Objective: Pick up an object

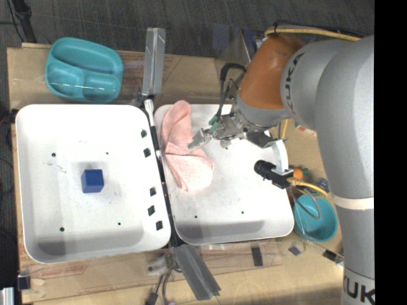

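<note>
Nearest me, along the front edge of the desk [95, 269], I see loose grey brackets and a cable, and just right of them a teal bowl [316, 218] sitting off the corner of the right bin [235, 224], out of the arm's working area. In the left bin [38, 189] a blue cube [93, 180] lies alone on the white floor, well apart from the walls, so I judge it an easy target, though the arm is not over it. Across the divider, the pink cloth [183, 148] lies crumpled against the left wall of the right bin, its upper end riding up toward the back rim. The pincer [200, 138] is right at the cloth's right edge, one metal tip touching or just over the fabric; I cannot tell whether it is parted or closed, or whether any cloth is caught. I take the cloth to be the object aimed at. Behind it rises the arm's orange band [267, 75], and furthest back a teal tray [84, 68] rests on the desk beyond the left bin.
</note>
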`<action>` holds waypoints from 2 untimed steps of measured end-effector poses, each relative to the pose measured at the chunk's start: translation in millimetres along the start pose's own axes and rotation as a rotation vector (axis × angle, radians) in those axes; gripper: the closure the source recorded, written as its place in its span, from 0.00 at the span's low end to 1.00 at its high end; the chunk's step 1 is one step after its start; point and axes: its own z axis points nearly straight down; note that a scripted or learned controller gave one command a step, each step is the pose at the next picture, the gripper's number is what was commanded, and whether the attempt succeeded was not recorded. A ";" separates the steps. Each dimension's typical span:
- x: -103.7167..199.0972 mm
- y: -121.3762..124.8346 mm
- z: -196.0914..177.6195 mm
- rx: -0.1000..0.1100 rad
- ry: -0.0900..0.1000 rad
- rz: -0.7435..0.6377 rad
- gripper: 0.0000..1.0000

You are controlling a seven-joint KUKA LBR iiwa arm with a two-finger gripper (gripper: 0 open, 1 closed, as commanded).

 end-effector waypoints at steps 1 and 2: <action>-22.4 1.5 68.3 -0.009 -0.002 -0.084 0.00; -16.9 -5.9 68.4 -0.008 -0.003 -0.082 0.00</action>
